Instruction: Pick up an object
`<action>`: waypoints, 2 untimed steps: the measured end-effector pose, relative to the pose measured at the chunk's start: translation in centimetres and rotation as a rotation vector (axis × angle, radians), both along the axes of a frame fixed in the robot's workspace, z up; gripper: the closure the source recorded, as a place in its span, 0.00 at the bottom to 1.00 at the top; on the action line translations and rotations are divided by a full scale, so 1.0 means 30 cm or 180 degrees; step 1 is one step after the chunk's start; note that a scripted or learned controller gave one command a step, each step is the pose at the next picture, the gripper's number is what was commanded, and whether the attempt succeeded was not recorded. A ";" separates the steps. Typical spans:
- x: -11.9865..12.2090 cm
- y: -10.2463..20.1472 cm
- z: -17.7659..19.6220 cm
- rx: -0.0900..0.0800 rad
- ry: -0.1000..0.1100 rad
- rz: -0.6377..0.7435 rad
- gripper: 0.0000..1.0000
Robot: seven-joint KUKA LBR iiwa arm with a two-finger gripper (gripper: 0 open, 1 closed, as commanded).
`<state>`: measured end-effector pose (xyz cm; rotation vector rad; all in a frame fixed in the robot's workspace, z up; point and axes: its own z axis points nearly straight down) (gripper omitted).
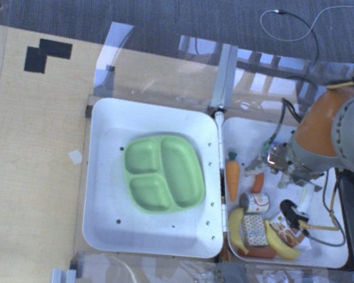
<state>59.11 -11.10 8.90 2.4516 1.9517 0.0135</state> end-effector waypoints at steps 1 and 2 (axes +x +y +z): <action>-0.038 -0.152 -0.001 0.0009 0.0003 -0.1220 0.00; -0.028 -0.144 0.039 0.0019 -0.0019 -0.1208 1.00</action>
